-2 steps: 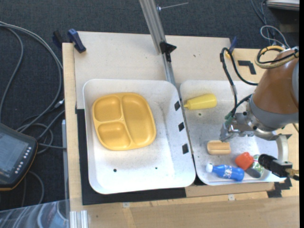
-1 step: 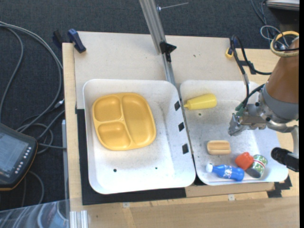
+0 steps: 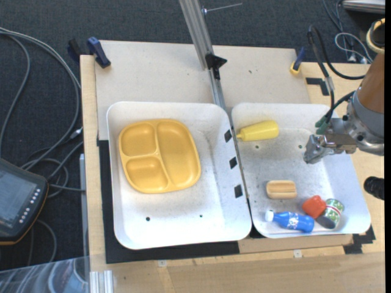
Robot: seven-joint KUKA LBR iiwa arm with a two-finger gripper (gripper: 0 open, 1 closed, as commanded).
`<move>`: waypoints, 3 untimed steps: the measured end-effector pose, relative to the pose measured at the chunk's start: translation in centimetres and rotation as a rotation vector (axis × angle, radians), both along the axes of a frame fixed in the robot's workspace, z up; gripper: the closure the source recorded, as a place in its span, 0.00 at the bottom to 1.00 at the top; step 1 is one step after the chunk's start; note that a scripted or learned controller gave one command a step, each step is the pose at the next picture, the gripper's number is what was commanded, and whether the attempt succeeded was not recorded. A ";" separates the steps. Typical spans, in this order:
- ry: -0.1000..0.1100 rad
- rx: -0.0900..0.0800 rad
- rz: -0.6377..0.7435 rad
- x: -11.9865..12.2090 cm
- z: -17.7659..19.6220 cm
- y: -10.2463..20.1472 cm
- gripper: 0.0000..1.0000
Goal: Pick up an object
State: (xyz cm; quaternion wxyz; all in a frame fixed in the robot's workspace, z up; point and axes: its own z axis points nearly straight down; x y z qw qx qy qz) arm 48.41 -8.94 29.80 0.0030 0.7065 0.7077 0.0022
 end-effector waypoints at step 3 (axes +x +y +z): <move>0.013 0.004 0.004 3.2 -4.6 13.2 1.00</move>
